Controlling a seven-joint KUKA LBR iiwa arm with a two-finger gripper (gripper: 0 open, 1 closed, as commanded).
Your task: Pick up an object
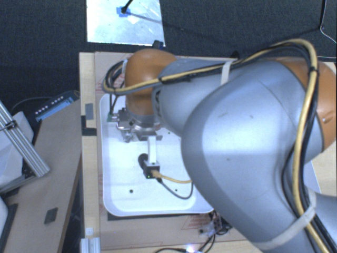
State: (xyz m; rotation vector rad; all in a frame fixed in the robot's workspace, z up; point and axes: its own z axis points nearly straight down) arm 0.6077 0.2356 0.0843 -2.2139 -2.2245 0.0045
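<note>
1. Object for the pick: which item it is and where it lies cannot be told, as the grey arm (pixel 247 141) reaches in from the right and covers much of the white bin (pixel 118 196).
2. The gripper (pixel 138 130) is over the bin's far left part, just below the orange band (pixel 145 75); whether it is spread or pressed together cannot be told from this angle.
3. A small dark speck (pixel 131 191) sits on the bin's bare floor toward the near rim, apart from the gripper and too small to identify.
4. Beyond the bench, a shiny silver sheet (pixel 113 20) lies on the dark floor; an aluminium rail (pixel 21 141) slants across the left edge.
</note>
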